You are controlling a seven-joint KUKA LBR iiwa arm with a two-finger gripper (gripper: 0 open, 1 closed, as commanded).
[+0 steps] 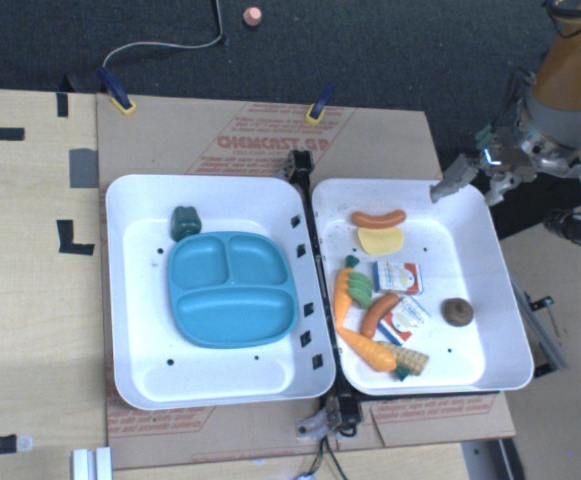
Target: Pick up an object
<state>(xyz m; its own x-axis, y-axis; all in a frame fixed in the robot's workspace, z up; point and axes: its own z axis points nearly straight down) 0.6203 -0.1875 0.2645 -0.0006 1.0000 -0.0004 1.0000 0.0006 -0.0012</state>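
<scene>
The right bin [500, 258] holds several toy foods. A sausage [378, 218] lies at its far side above a yellow wedge [380, 240]. Below them are a small carton [397, 276], a green piece [358, 288], a second sausage [378, 313] and a packet [407, 319]. One carrot [342, 300] stands along the left wall and another carrot [368, 350] lies at the front. A brown round piece [457, 312] sits apart on the right. My gripper [473, 183] hovers over the bin's far right corner, open, with nothing between its fingers.
The left bin [135, 268] holds a blue divided plate [233, 288] and a dark green toy [185, 222] at its far left. A black divider [310, 258] joins the two bins. Cardboard lies under both, with yellow clamps at the back.
</scene>
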